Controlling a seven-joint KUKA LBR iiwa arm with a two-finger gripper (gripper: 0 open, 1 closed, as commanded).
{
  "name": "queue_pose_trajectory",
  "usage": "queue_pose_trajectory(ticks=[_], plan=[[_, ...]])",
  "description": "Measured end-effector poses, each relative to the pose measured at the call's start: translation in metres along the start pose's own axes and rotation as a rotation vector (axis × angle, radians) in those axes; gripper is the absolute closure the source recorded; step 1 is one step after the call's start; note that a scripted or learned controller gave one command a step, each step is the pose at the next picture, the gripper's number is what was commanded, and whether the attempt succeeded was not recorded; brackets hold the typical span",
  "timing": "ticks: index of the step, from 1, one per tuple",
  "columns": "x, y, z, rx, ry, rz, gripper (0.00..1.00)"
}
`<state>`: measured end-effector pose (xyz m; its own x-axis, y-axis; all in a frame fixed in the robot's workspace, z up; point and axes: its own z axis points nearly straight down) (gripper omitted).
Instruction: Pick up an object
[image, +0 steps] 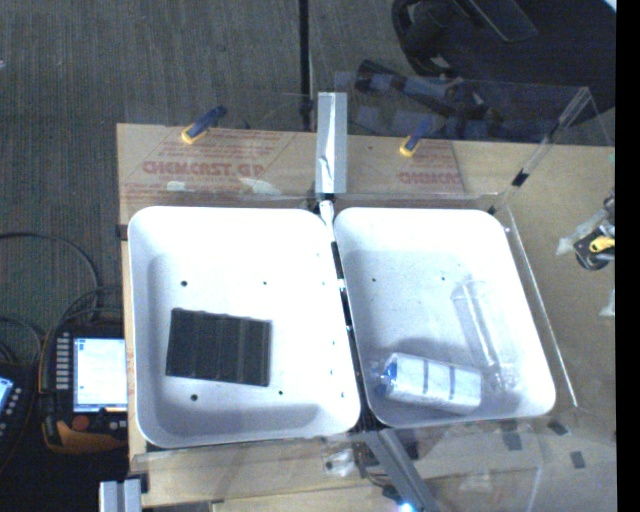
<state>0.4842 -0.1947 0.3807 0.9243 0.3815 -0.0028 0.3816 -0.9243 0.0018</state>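
Down front in the right bin: small white bottle lying on its side. Right behind it, clear plastic tube angled toward the back. Over in the left bin: flat black pad. Way back: two clamps on the board.

One fixed overhead camera, slanted down, seemingly fairly high, over both white bins.

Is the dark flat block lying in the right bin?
No. The dark block lies flat in the left bin; the right bin holds a bottle and a clear tube.
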Motion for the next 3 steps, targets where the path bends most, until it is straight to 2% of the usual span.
queue_pose_trajectory(ticks=[1,2,3], plan=[[0.04,-0.064,0.144,0.006,-0.001,0.069,0.0],[0.069,-0.094,0.049,0.001,0.0,0.011,0.0],[0.024,-0.058,-0.041,0.0,0.001,0.186,0.0]])
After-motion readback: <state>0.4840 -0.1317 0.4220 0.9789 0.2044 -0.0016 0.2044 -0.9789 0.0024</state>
